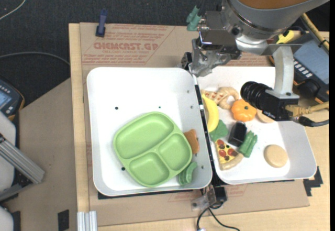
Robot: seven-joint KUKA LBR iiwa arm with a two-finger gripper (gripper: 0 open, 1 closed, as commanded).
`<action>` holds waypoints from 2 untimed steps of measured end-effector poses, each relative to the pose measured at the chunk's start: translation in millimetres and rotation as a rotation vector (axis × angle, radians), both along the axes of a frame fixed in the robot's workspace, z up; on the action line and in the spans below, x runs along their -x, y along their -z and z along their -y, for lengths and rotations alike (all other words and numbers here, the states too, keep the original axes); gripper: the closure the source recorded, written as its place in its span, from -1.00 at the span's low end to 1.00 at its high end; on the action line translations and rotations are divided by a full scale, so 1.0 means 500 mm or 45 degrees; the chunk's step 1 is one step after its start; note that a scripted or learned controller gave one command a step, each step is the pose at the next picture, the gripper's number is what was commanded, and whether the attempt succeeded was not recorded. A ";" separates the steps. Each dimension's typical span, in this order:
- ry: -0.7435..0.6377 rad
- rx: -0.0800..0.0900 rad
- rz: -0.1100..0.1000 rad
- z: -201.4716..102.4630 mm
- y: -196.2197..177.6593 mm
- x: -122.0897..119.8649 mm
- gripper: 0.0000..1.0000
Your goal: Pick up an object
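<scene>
The arm enters from the upper right, its end effector (201, 65) poised over the far rim where the two white bins meet; finger state cannot be determined. The left bin (115, 88) holds one glossy green three-compartment plate (152, 149). The right bin (293, 164) holds toy food: one curved yellow banana (211, 112), one round orange fruit (244, 110), one pizza slice (227, 152), one tan disc-shaped cookie (276, 155).
</scene>
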State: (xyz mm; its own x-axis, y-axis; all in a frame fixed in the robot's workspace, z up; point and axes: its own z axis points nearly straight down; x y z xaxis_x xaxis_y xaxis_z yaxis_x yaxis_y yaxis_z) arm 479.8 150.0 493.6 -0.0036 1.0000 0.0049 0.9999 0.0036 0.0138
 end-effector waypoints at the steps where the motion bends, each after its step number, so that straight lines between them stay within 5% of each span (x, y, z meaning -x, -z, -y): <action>1: -0.005 0.002 -0.009 -0.118 -0.088 0.002 1.00; 2: 0.003 0.006 -0.017 -0.111 -0.083 0.001 -1.00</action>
